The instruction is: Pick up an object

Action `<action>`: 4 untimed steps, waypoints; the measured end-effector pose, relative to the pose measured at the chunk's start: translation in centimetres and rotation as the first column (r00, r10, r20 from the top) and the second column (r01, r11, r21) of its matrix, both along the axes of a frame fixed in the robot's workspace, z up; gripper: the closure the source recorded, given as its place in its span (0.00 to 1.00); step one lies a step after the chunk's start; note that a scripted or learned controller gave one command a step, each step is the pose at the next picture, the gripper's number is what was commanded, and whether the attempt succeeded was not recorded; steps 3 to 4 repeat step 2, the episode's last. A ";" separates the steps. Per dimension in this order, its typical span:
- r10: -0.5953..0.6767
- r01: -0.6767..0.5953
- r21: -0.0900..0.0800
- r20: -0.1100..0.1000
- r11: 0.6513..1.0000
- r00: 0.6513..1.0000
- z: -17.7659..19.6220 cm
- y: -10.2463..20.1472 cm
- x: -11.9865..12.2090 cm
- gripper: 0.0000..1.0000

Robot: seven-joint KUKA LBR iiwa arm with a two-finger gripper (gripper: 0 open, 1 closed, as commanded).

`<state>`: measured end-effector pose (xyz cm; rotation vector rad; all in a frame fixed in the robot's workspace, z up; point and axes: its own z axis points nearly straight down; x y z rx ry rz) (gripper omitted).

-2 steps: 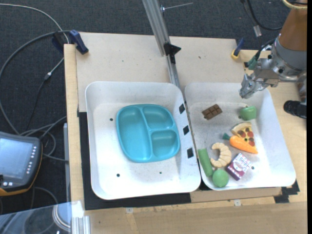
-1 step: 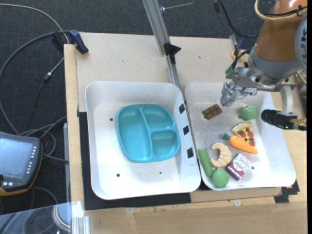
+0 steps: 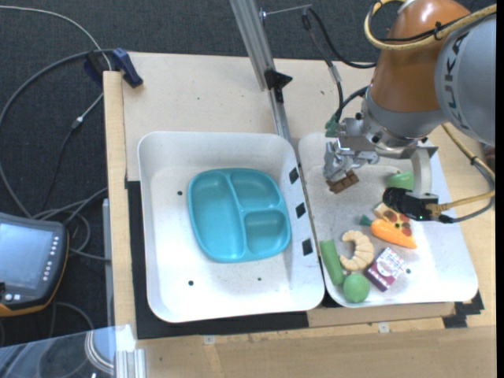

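In the camera view my gripper (image 3: 341, 173) hangs over the back left part of the right bin (image 3: 461, 270). A small brown block (image 3: 344, 183) sits tilted at its fingertips, and the fingers appear closed on it. Loose in the same bin lie a green cucumber (image 3: 331, 261), a pale croissant-shaped piece (image 3: 361, 247), a green ball (image 3: 356, 288), a maroon packet (image 3: 387, 268), an orange carrot (image 3: 393, 233) and a green piece (image 3: 400, 180) partly hidden by the arm.
The left bin (image 3: 161, 211) holds a teal divided plate (image 3: 236, 213). A metal pole (image 3: 256, 38) slants down to the gap between the bins. A black fitting with a yellow cable (image 3: 409, 202) hangs off the arm above the carrot.
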<state>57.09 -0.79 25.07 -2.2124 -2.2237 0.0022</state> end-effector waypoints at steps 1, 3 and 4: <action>0.002 -0.002 0.001 0.001 1.000 1.000 0.6 5.2 -0.9 1.00; 0.001 -0.001 0.000 -0.002 1.000 1.000 -1.0 10.6 -2.8 1.00; 0.001 -0.001 0.000 -0.002 1.000 1.000 -1.0 10.6 -2.8 1.00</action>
